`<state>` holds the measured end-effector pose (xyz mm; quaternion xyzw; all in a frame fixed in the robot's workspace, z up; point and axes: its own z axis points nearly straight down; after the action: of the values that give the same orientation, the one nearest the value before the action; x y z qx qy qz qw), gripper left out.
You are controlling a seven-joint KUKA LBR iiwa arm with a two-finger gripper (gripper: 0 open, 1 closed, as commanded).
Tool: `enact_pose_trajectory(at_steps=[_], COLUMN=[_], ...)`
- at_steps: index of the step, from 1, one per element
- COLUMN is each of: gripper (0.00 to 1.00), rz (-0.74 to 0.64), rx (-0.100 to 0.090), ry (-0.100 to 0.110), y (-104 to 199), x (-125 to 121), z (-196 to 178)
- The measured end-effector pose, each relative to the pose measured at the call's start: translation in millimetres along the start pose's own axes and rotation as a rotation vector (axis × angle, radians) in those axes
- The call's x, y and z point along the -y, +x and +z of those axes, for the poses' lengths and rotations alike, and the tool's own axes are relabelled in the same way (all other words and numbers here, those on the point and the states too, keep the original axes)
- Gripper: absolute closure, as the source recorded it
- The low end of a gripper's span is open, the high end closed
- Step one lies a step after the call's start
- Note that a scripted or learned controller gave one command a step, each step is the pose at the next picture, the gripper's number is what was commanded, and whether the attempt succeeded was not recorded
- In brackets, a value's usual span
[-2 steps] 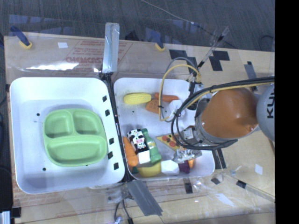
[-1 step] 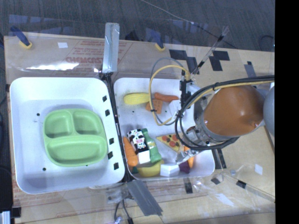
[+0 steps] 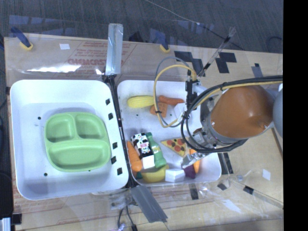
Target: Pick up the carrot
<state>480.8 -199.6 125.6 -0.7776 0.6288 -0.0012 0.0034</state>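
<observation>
1. Nearest the camera, along the right bin's front wall: white block, purple piece, yellow fruit.
2. Just behind, the gripper, low at the bin's front right, under the orange-banded wrist; grip state impossible to tell.
3. Left of it, pizza slice, then cow-print carton.
4. Carrot against the bin's left wall, well apart from the gripper, beyond the carton.
5. Farther back: corn cob.
6. In the left bin: green divided plate.
</observation>
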Motion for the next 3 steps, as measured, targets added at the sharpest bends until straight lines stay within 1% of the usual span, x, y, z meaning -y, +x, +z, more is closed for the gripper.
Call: enact_pose_trajectory(at_steps=[1, 2, 3], gripper=[1.0, 0.0, 0.0], rz=[-0.005, -0.004, -0.179], rx=[0.002, 0.003, -0.014], ry=[0.002, 0.001, 0.03], y=[-2, -2, 3], x=[2, 2, 8], z=[-9, -9, 24])
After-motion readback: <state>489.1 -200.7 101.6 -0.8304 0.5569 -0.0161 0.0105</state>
